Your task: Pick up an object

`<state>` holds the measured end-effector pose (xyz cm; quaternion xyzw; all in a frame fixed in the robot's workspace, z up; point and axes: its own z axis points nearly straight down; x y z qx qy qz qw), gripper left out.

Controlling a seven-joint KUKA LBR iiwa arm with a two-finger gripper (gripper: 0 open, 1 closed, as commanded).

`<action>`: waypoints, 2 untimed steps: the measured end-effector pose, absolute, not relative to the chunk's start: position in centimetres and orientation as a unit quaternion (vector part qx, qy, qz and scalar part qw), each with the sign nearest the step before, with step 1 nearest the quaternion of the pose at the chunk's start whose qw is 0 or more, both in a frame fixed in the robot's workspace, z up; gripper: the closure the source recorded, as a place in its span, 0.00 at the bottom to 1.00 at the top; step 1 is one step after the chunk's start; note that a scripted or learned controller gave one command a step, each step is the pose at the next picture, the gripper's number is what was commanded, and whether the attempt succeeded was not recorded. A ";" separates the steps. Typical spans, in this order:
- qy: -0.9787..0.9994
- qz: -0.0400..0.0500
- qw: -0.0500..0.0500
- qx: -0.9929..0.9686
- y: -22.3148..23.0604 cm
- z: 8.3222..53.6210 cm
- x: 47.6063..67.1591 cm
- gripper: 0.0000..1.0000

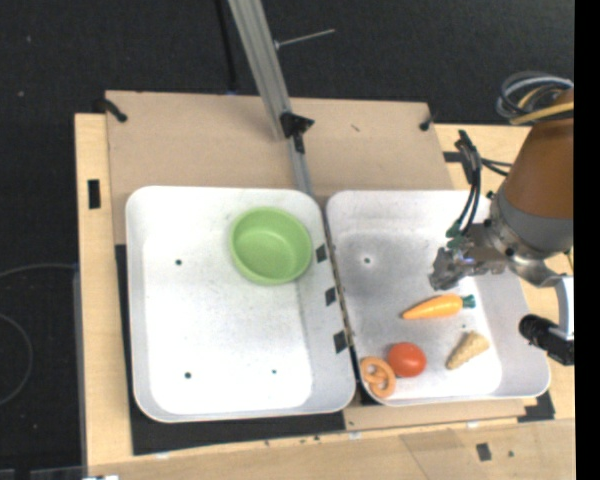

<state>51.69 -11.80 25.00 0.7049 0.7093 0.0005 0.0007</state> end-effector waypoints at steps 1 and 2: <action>0.710 0.002 0.001 0.704 -7.1 25.7 52.1 1.00; 0.710 0.000 0.000 0.705 -1.8 24.4 52.7 1.00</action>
